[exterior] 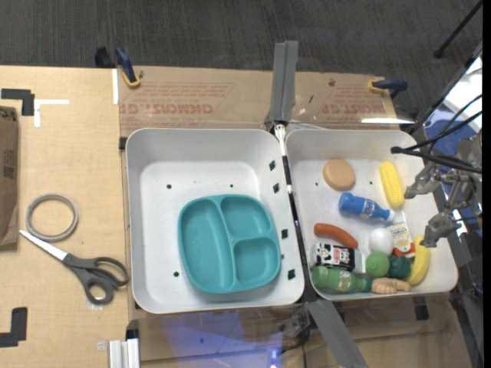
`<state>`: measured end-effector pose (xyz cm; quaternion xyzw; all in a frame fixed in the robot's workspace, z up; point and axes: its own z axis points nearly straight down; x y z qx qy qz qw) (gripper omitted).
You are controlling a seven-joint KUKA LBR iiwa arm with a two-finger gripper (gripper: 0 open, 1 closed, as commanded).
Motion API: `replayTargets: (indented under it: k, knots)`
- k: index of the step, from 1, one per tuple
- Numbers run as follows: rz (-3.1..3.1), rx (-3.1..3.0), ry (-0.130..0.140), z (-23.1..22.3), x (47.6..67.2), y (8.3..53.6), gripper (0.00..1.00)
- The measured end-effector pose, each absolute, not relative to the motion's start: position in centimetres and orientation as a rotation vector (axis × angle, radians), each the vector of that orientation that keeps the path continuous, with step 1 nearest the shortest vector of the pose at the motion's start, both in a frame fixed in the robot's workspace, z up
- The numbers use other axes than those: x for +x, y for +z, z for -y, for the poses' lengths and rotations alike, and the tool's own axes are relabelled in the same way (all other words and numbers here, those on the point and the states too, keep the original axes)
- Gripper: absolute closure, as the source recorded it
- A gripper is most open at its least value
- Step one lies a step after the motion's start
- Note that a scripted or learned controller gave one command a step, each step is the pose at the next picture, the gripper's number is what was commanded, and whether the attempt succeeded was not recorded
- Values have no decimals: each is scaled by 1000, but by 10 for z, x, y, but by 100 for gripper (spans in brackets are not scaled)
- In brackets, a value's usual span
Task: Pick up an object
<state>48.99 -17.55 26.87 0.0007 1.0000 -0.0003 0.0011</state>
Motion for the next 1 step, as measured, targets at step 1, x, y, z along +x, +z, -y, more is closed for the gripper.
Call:
replayTargets:
  k: [1]
  knots:
    - [-3125,-62,-12,224,506,120,0]
